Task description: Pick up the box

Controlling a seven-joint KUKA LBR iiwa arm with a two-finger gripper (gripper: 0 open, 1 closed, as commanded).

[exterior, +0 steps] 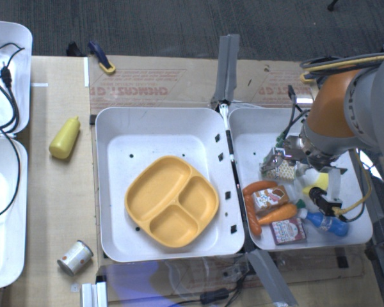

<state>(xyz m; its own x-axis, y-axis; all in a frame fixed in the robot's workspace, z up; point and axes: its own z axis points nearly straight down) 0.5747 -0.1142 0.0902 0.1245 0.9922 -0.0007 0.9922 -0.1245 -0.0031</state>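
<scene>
Two bins (109,133), two small boxes (267,200) in the right one, pincer (278,165) state unclear.

We observe the claw (278,165) low in the right bin (243,133), just above a small box (267,199) lying between two orange sausages. A second packet (288,231) lies nearby. The left bin (109,171) holds a yellow divided plate (171,201). A mustard bottle (64,138) rests on the surface (64,203).
</scene>
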